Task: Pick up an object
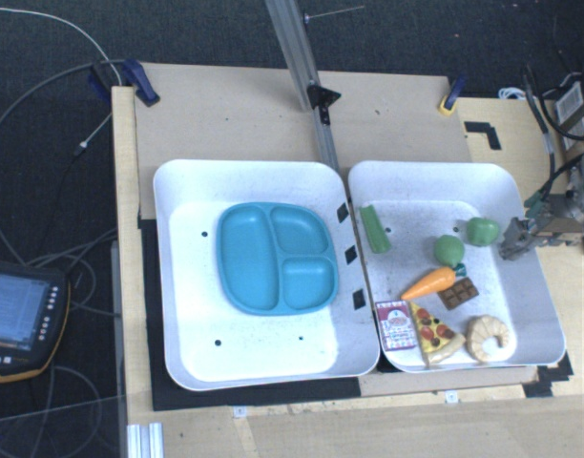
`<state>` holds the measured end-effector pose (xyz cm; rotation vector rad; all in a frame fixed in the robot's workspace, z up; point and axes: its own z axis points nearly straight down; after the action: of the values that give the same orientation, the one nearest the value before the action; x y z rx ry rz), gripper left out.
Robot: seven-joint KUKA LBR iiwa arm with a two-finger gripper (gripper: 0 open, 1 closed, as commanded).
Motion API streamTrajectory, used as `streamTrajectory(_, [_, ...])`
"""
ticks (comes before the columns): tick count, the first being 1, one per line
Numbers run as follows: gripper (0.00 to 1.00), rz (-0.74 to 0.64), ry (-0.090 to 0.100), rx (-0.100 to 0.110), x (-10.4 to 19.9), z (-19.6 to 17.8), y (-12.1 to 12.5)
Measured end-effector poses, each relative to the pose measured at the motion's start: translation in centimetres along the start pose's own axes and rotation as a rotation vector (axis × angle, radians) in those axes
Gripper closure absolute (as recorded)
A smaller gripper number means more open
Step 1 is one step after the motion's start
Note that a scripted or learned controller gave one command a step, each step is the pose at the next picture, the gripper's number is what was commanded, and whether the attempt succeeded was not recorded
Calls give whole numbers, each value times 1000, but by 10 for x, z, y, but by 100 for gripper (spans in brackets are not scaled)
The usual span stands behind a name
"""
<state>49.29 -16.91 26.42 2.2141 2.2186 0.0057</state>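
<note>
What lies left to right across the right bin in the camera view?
Green stick → red card → carrot → green ball → croissant → gripper at the right wall.

A wooden bench (235, 113) bears two white bins, left (177, 284) and right (406, 184), side by side, over black matting (151, 351).

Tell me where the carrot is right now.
The carrot lies in the right bin, just below the green ball and beside the chocolate.
</note>
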Motion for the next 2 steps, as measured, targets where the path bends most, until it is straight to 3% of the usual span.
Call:
streamTrajectory(1, [100, -5, 3, 4, 48, 3, 24])
streamTrajectory(2, [100, -4, 7, 11, 102, 19, 32])
